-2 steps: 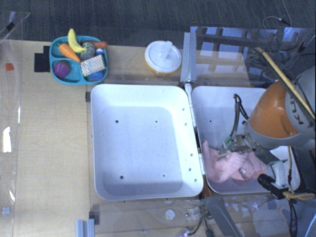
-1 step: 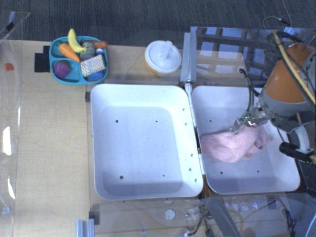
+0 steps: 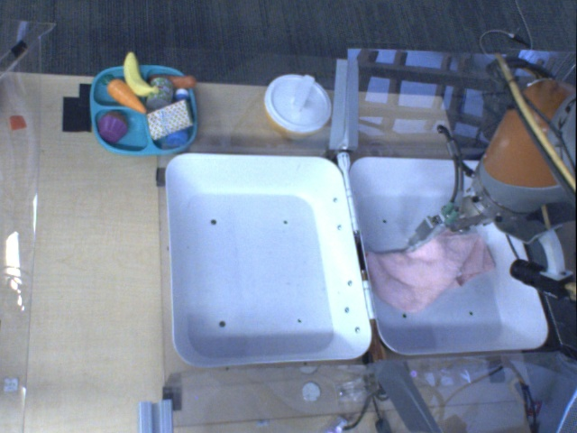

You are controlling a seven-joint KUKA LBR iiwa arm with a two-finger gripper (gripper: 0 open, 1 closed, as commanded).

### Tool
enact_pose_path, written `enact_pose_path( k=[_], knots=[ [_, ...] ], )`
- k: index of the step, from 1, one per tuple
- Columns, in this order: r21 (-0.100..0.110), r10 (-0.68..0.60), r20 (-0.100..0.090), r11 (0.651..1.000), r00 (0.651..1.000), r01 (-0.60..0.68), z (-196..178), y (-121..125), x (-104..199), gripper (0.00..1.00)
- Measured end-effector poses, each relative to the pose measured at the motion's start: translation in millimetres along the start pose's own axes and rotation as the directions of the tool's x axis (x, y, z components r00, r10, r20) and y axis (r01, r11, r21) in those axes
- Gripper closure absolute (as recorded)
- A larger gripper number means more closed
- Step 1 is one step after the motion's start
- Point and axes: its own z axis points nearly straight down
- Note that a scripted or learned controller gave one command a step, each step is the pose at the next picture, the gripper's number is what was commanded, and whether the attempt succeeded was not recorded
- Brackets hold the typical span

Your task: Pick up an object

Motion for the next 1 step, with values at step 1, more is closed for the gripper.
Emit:
enact_pose_path(
  k=[1],
  knots=[
    [-0.001,0.187,0.000,0.982,0.982,-0.187,45.8,-33.9,-43.7,0.00]
  ],
)
